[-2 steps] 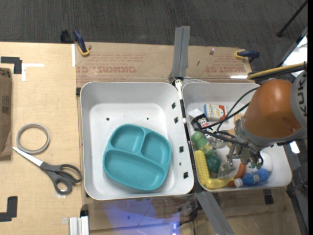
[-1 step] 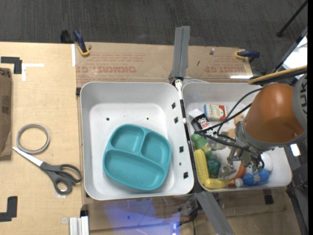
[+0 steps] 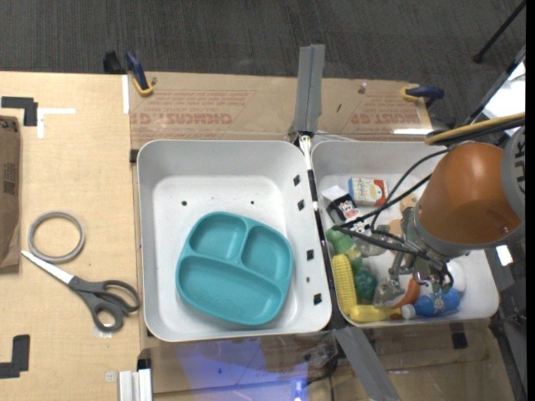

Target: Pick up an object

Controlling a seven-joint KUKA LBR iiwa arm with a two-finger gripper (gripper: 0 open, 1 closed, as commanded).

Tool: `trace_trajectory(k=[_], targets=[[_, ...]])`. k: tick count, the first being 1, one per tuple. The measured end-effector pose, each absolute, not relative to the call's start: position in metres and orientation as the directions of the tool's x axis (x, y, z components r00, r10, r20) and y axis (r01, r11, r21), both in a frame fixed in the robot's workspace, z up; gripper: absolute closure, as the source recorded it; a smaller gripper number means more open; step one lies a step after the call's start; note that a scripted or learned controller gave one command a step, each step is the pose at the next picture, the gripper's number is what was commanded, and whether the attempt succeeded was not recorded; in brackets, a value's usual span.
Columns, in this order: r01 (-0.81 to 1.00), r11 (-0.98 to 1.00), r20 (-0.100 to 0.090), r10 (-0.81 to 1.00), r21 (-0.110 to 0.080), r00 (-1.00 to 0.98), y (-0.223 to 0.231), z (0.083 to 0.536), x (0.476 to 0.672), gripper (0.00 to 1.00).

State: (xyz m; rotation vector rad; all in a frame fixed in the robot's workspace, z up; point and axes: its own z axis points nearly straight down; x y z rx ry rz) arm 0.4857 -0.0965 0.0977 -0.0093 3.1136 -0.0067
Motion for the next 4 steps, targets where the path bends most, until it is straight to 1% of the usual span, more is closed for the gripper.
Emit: trace_trajectory(k=[1, 2, 3, 4], targets=[[-0.073, 0.997, -0.027, -0.073, -0.004, -0.997, -0.112, 0.097, 0.487, 0.0], [-0.108, 0.994, -0.02, -0.108, -0.004, -0.994, -0.11, 0.096, 0.491, 0.0], [-0.131, 0.991, -0.027, -0.131, -0.009, -0.991, -0.106, 0.097, 0.489, 0.0], [-0.152, 0.988, -0.004, -0.152, 0.0, -0.988, -0.126, 0.093, 0.566, 0.0]])
